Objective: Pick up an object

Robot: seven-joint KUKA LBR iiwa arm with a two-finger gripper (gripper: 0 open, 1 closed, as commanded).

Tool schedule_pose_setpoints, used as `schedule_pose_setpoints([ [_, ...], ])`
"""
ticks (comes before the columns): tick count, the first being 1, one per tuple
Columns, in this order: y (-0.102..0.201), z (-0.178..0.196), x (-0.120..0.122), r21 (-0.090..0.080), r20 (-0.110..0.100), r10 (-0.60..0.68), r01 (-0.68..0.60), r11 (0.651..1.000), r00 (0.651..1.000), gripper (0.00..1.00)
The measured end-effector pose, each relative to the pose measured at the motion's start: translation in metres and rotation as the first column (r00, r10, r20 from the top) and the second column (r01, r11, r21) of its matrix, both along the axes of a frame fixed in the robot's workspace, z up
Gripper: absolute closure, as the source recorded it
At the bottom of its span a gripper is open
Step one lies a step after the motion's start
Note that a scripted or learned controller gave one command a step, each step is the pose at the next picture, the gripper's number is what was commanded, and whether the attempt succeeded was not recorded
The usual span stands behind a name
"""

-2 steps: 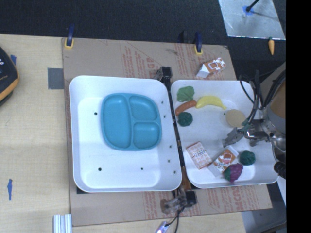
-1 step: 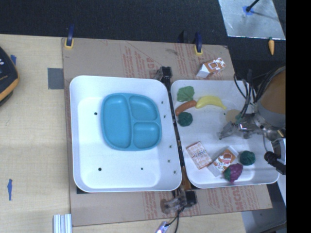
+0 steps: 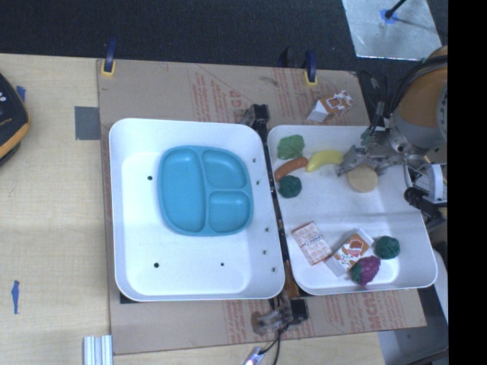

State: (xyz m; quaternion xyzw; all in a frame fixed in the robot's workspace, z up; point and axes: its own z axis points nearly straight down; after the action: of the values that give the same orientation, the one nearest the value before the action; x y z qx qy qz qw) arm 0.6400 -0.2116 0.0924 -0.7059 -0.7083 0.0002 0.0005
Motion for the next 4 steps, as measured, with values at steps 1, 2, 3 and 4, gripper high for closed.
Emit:
schedule_pose_setpoints([
  [1, 0.059, 0.068, -0.064, -0.001, -0.001, 0.003, -0.003, 1.000, 1.000, 0.00],
  [2, 0.015, -0.002, -0.026, -0.001, -0.003, 0.000, 0.000, 1.000, 1.000, 0.00],
  [3, 0.000, 0.000, -0.031, -0.001, -0.002, 0.000, 0.000, 1.000, 1.000, 0.00],
  [4, 0.000, -0.001, -0.106, -0.001, -0.003, 0.001, -0.001, 1.000, 1.000, 0.00],
])
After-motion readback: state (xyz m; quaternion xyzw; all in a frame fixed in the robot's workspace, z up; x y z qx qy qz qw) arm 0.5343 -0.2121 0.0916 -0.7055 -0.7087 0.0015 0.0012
